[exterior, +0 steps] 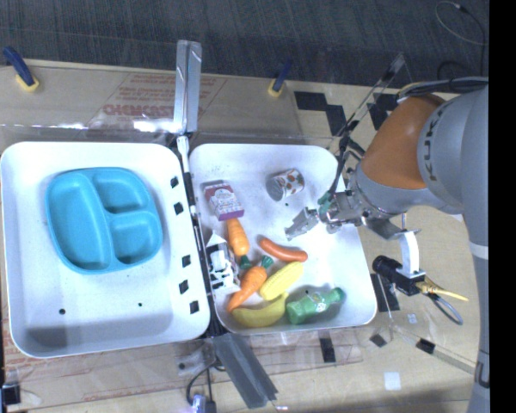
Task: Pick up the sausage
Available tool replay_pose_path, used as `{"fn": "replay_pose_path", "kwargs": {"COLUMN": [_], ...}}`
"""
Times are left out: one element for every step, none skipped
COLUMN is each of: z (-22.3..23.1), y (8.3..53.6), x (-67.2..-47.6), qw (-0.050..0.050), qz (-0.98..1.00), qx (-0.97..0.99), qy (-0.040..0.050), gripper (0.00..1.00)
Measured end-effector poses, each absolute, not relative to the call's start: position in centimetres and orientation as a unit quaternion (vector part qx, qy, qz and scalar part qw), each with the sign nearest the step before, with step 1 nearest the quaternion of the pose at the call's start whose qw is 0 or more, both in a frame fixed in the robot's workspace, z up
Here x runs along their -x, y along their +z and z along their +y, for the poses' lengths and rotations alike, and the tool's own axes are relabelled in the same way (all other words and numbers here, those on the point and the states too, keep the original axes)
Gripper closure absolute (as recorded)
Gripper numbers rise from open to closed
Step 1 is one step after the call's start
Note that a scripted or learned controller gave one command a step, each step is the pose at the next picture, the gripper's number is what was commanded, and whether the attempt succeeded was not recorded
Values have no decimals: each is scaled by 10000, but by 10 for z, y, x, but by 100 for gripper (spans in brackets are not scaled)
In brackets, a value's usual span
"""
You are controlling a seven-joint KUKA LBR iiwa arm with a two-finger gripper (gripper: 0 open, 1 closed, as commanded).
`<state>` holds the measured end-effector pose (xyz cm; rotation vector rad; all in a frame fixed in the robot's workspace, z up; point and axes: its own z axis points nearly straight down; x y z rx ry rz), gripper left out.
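The sausage (pixel 282 250) is a short red-orange link lying on the floor of the right bin (pixel 267 157), near its middle. My gripper (pixel 305 222) hangs just up and to the right of it, over the bin's right half, a small gap away from the sausage. Its fingers (pixel 297 225) point down-left toward the sausage and stand slightly apart with nothing between them.
Around the sausage lie two carrots (pixel 237 237), a banana (pixel 260 313), a yellow piece (pixel 281 279), a green bottle (pixel 314 305), a small can (pixel 285 183), a red packet (pixel 223 200) and a black-and-white carton (pixel 221 265). The left bin holds a blue divided tray (pixel 103 216).
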<state>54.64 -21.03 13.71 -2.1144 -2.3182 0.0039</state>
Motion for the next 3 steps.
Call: {"fn": "replay_pose_path", "kwargs": {"z": [-167,-167,-135], "y": [91,101,248], "x": [-531,-532,-575], "qw": [14,10,4], "qz": [-7617,-7632,-7721], "qx": [6479,6461,6355], "qy": [8,10,4], "gripper": [0,100,100]}}
